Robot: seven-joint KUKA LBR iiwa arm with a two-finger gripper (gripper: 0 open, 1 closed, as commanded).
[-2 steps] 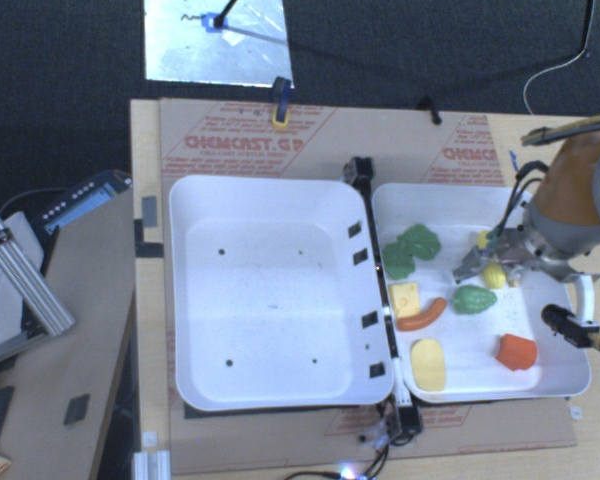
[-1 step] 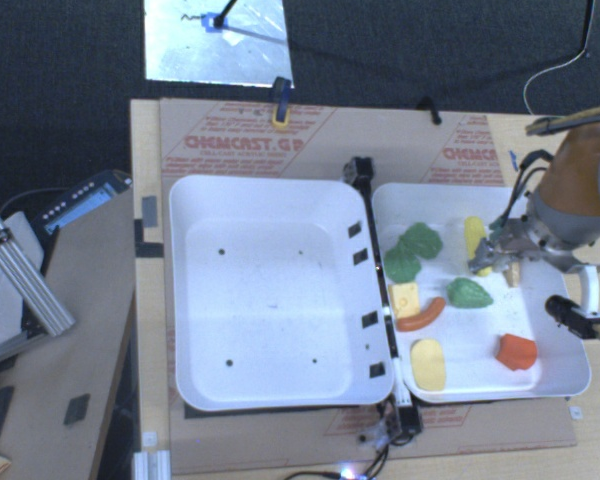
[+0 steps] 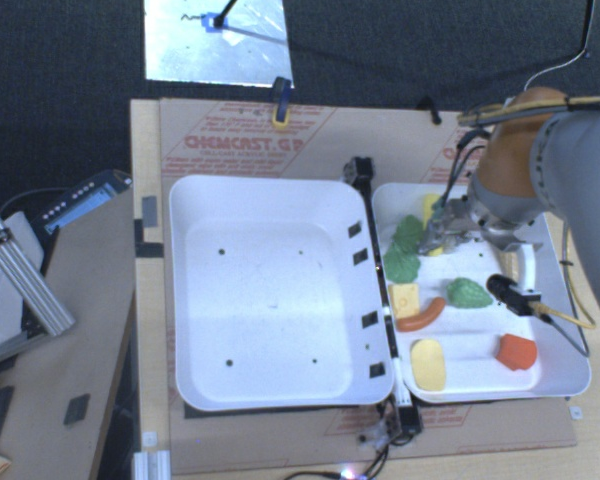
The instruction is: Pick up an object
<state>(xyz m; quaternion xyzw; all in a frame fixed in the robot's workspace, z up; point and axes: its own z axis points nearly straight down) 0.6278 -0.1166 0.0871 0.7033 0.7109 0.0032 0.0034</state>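
The end effector (image 3: pixel 442 236) hangs low in the right bin (image 3: pixel 570 368), just beside the green leafy piece (image 3: pixel 406 248); its opening cannot be judged. An orange sausage (image 3: pixel 421 314) lies nearer the camera than that piece.

Two bins side by side on the tabletop (image 3: pixel 150 298), left bin (image 3: pixel 270 288), right bin (image 3: pixel 560 368) holding the objects, tool (image 3: pixel 442 236) over its far left part, a leafy piece (image 3: pixel 405 248) just left of it, a block (image 3: pixel 517 352) near the front right corner
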